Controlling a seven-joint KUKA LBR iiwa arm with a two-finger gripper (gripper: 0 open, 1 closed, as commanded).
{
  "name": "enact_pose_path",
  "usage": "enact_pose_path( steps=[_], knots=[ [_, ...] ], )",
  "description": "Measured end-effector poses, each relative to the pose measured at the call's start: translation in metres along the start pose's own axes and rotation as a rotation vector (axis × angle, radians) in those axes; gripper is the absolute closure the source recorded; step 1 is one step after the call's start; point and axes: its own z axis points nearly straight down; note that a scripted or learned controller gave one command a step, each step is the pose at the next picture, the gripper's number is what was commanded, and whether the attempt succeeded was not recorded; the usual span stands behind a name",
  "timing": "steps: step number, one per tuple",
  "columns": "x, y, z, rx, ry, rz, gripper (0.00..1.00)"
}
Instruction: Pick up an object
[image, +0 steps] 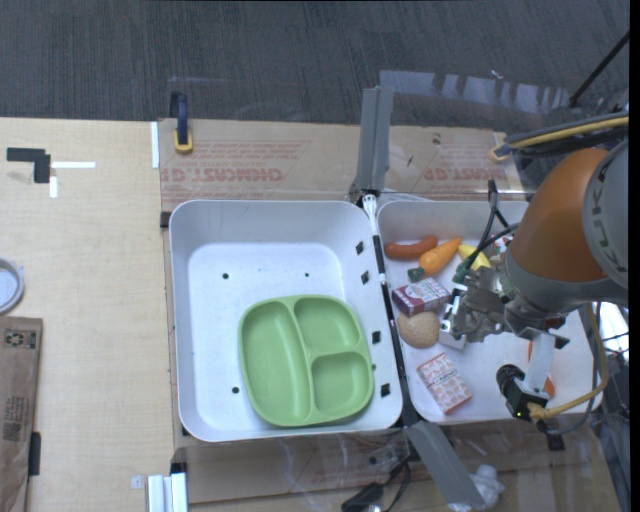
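Observation:
The right bin (425, 408) holds several small items: a red sausage (410, 246), an orange carrot (440, 256), a yellow piece (470, 258) partly under the arm, a small purple-and-white box (420, 296), a round tan lump (419, 329) and a pink patterned box (443, 383). My gripper (458, 318) is low in this bin, right beside the tan lump and just below the purple-and-white box. The wrist hides its tip, and nothing shows as held. The grey arm with its orange band (565, 225) covers the bin's right half.
The left bin (190, 300) holds a green divided plate (305, 358). A raised divider (383, 300) separates the two bins. Cables and a black fitting (515, 390) hang near the right bin's front right corner.

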Motion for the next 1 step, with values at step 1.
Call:
enact_pose_path(
  steps=[1],
  knots=[
    [0.0736, -0.0065, -0.0127, -0.001, 0.000, 0.004, 1.00]
  ],
)
